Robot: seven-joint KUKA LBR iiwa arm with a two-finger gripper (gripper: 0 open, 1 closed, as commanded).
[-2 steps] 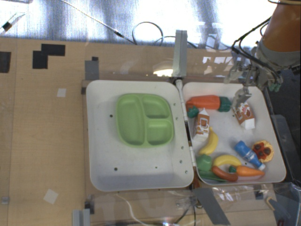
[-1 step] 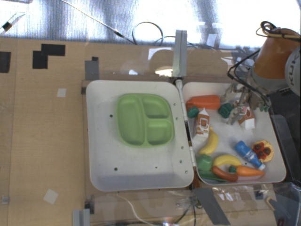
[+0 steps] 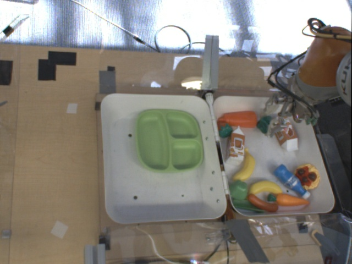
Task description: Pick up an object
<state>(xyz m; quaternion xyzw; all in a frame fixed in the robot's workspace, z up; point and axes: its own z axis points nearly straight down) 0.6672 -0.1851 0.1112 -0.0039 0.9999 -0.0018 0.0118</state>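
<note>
Your gripper [image 3: 287, 113] hangs at the far right corner of the right bin [image 3: 325, 194], directly above the small carton [image 3: 287, 135] with the brown panel; you cannot tell from here whether it is spread or shut, since metal and cabling blur together there. Judge that small carton as your likeliest target: a toy box, probably light, hollow and stiff, with flat faces that should seat well — take it across the 2 broad sides, below the gabled top. It lies tilted, so it may pivot if pinched off-centre. Taking the carton as landmark: the bin's right wall runs just beside it, leaving little room on that side; a dark green piece [image 3: 264, 124] sits just to its left, with the orange block [image 3: 238, 119] beyond. Nearer the camera from the carton lie the blue bottle [image 3: 289, 180] and the round pizza toy [image 3: 307, 175], apart from it. Lifting straight up looks the cleanest exit — sideways room is scarce.
</note>
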